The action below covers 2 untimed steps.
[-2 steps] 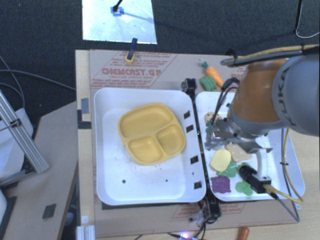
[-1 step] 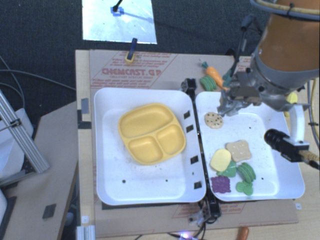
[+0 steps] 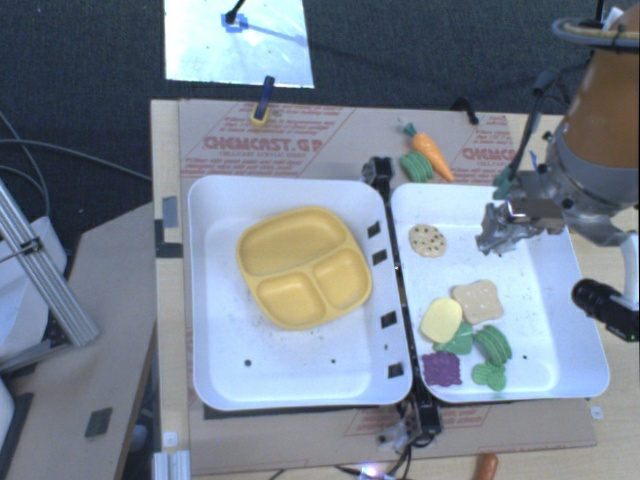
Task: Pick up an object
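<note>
From above, two shallow white bins sit side by side on a cardboard-covered bench. The left bin (image 3: 215,368) in the middle of the frame holds a yellow divided plate (image 3: 303,266), three compartments, lying slightly turned. The right bin (image 3: 575,368) holds the small toy foods: a round cookie (image 3: 427,239) near its upper left, a slice of toast (image 3: 478,300) lower down at mid-bin, a yellow piece (image 3: 441,320) just beside the toast on its left and touching it, green pieces (image 3: 490,353) below those, and a purple piece (image 3: 441,369) at the lower left of the cluster.

The arm comes in from the upper right of the frame, orange band above, grey wrist below. The gripper (image 3: 494,233) hangs over the upper middle of the right bin, to the right of the cookie and above the toast in the frame, apart from both. How far its jaws stand apart cannot be told at this angle, and nothing can be seen between them.

Outside the bins, a toy carrot (image 3: 430,152) with a green top lies on the cardboard just beyond the right bin's upper left corner. A blue and yellow item (image 3: 263,102) lies at the cardboard's upper edge, left of centre
</note>
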Tool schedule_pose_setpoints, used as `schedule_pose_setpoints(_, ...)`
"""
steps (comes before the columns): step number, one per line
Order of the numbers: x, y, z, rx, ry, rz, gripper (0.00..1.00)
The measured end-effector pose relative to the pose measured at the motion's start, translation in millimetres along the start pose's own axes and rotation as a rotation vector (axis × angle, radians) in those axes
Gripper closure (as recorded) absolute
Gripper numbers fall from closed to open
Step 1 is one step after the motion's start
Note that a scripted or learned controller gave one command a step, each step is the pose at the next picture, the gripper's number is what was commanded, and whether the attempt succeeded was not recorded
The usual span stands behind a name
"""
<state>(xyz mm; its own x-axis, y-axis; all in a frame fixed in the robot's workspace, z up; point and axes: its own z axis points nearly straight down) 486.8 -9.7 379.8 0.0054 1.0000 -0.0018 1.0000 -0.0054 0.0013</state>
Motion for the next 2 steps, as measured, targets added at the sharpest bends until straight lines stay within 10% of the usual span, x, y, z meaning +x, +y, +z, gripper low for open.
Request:
schedule_pose_setpoints(1,-54,47,22,-0.001,0.0,-0.002,1.0)
schedule_pose_setpoints(2,-10,75,201,0.008,0.003,-0.013,1.0)
